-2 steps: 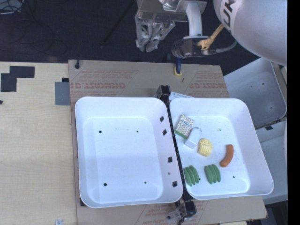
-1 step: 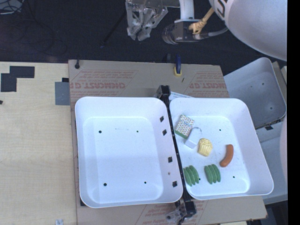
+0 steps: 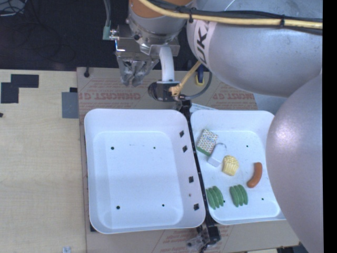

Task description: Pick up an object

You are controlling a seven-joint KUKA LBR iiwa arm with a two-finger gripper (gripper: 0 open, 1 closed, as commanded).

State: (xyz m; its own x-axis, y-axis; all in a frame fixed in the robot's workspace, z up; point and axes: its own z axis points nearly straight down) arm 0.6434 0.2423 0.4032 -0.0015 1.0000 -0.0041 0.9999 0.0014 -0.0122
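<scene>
Bulk came first: the grey arm filled the top and right of the camera view, its orange band near twelve o'clock. Below it sat the two white bins, the left bin bare of objects, the right bin holding all the candidates. The gripper hung beyond the bins' far edge, above the cardboard sheet, nothing visible between its fingers; whether they were spread or closed could not be told, since they blurred into one grey clump. From the gripper the objects lay toward four to five o'clock, well apart from it: a checkered packet, a yellow corn piece, an orange sausage with its long axis running roughly from twelve to six, and two green pods near the front edge. A small pale item touching the packet was hard to identify. The arm's bulk cut off the right bin's outer corner.
</scene>
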